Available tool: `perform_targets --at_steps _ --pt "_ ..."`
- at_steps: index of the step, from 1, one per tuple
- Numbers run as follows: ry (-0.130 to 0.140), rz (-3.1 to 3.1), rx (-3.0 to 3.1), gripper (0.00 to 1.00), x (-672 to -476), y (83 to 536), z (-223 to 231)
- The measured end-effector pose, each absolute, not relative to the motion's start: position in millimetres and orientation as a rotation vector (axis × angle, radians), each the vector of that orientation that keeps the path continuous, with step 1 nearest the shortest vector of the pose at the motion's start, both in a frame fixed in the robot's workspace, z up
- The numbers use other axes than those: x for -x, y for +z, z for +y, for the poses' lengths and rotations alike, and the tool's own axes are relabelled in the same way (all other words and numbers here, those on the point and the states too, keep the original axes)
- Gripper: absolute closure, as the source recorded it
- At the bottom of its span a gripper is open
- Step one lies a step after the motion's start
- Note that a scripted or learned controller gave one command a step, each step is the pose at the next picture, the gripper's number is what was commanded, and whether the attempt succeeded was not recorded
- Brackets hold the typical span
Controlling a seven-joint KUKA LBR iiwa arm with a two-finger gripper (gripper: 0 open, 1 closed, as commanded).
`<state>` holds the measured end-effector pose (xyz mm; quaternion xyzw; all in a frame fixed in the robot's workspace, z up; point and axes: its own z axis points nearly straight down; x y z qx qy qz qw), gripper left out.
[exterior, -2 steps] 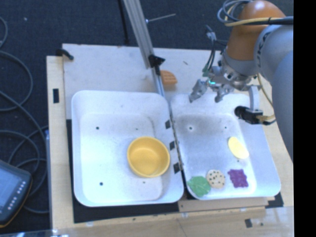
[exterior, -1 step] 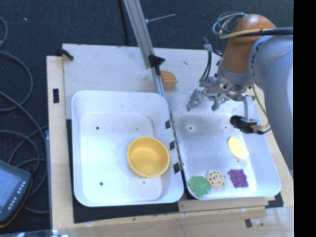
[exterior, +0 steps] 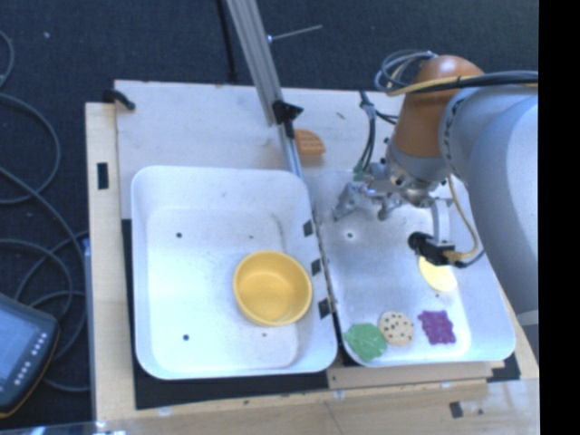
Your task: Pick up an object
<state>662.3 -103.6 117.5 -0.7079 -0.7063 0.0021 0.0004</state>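
Observation:
My gripper (exterior: 364, 208) hangs over the far end of the right bin (exterior: 381, 270), open, with nothing between its fingers. At that bin's near edge lie a green piece (exterior: 365, 341), a round speckled cookie (exterior: 395, 327) and a purple piece (exterior: 437, 326). A pale yellow piece (exterior: 439, 274) lies by the right wall, partly behind a black cable end. A yellow bowl (exterior: 272, 286) stands upright in the left bin (exterior: 181, 243), near its right wall.
A slanted metal post (exterior: 263, 71) comes down to the bench just behind the wall between the bins. An orange object (exterior: 310, 143) lies on the bench behind the bins. The arm's grey body covers the right bin's far right side.

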Motion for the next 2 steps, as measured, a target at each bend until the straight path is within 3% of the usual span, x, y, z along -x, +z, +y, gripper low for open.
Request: perform_targets --at_steps 1,2 --pt "0.005 -2.217 2.227 0.00 -662.2 100 -105" --pt "-0.001 -2.217 2.232 1.00 -663.6 113 -106"
